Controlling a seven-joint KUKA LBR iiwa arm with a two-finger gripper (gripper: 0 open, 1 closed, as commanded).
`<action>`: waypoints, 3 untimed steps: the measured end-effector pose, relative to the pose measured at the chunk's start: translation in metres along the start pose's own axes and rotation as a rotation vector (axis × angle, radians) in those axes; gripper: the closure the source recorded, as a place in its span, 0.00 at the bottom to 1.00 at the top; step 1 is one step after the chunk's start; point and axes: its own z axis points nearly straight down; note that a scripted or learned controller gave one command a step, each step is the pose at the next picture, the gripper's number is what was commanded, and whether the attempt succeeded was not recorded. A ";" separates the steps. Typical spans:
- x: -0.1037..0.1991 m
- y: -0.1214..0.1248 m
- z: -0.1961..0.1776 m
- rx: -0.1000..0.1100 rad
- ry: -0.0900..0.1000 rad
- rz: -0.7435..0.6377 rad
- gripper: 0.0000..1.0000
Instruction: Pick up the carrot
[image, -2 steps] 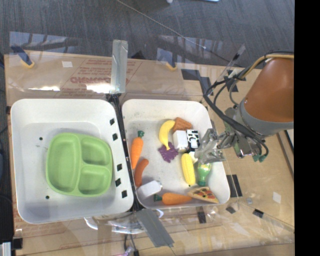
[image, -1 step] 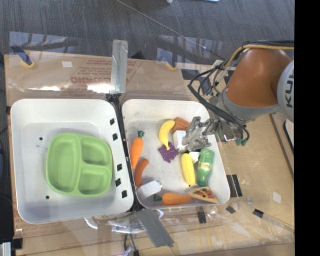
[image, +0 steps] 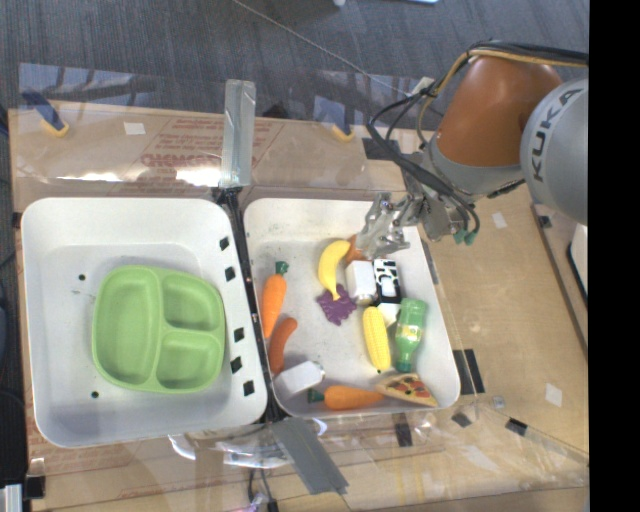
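The KUKA arm (image: 500, 110) hangs over the right bin (image: 262, 215), its gripper (image: 385, 228) above the banana (image: 332, 262); I cannot tell how wide it stands. The carrot (image: 272, 303) lies against the bin's left wall, beside a sausage (image: 281, 342). Best to cross left and descend along the carrot's middle, clear of wall and sausage

A tan desk (image: 500, 330) is carrying two shallow white bins, the left bin (image: 40, 300) and the right bin (image: 300, 215), sitting side by side and touching along a dark seam. Clear plastic sheeting (image: 150, 150) is lying over the desk behind them, catching soft glare. Grey tape (image: 238, 130) is running along it. Beyond the far edge, dark grey carpet (image: 150, 40) is showing.
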 end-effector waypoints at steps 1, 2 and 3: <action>-0.012 -0.029 0.013 0.002 -0.004 0.358 1.00; -0.013 -0.006 0.030 0.000 -0.001 0.485 1.00; -0.005 0.014 -0.011 0.001 -0.007 0.496 1.00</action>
